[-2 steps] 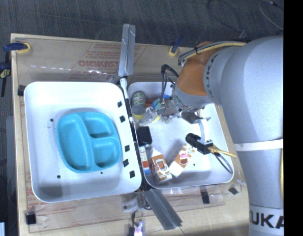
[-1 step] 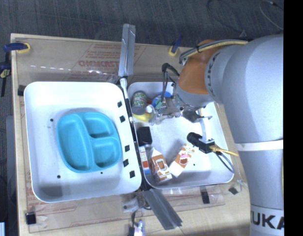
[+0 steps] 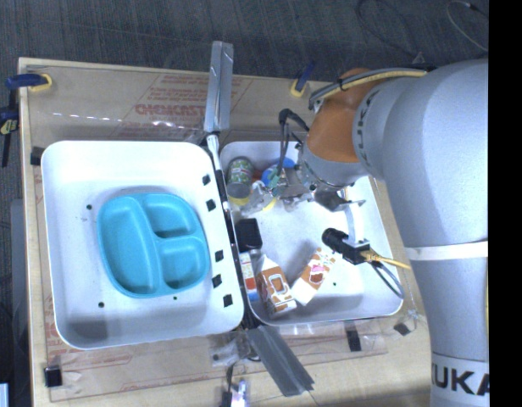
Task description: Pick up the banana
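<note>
1. Arm (image 3: 430, 142): grey with an orange band. It reaches in from the right and bends over the right bin's top end, which I judge is the working area.
2. Left bin (image 3: 66, 168): white, holds item 4 only.
3. Right bin (image 3: 363, 299): white, and all the loose goods lie in it.
4. Blue tray (image 3: 155, 242): compartmented, lies flat in the left bin, well apart from the work.
5. Gripper (image 3: 282, 181): low over the clutter near the right bin's top-left corner. I cannot tell how the jaws stand.
6. Two small cartons (image 3: 276, 288): tipped over at the bin's near end.
7. Black block (image 3: 247, 232): against the left wall.
8. Can (image 3: 238, 173): upright in the corner.
9. Yellowish shape (image 3: 241, 197): just below the can. I take it as the likeliest banana, but I cannot confirm that.
</note>
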